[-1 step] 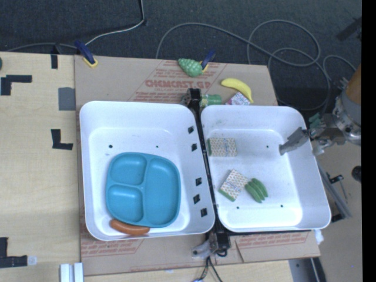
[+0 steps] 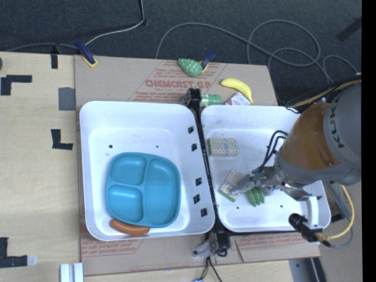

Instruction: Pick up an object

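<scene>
Arm low over right bin, gripper among small items.
Gripper sits between a green vegetable and a pale packet on the right bin's floor; whether it grips either, cannot tell. A speckled sponge lies near the divider. Left bin holds a blue divided plate with an orange sausage at its front edge. Banana lies on the bench behind.

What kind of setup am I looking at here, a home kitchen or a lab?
Most likely a robotics lab bench. Two white bins sit side by side on cardboard, loose cables trail over the dark floor, and toy food such as a banana lies about.
</scene>
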You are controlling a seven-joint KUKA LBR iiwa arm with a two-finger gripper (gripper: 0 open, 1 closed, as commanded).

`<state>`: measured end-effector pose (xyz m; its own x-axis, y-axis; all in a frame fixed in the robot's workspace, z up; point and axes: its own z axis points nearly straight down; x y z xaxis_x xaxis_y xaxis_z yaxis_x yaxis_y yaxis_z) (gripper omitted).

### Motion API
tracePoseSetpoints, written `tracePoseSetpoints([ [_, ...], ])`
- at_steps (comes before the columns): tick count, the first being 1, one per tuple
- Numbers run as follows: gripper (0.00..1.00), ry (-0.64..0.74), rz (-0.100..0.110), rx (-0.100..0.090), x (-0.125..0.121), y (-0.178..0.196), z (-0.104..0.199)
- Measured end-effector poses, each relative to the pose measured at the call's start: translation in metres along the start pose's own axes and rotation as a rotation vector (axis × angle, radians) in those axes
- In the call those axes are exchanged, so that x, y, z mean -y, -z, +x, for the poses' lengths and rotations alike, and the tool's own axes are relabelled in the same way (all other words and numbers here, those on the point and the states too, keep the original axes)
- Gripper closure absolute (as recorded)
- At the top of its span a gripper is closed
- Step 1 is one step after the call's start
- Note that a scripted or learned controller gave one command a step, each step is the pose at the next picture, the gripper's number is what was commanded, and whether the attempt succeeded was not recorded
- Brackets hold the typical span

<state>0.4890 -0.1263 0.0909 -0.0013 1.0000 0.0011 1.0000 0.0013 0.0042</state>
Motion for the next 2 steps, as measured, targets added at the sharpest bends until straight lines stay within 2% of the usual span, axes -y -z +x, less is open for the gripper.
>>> tracePoseSetpoints([
  [1, 1.0, 0.001, -0.001, -0.002, -0.001, 0.011, 0.001],
  [2, 1.0, 0.001, 0.005, 0.001, -0.053, 0.093, 0.059],
])
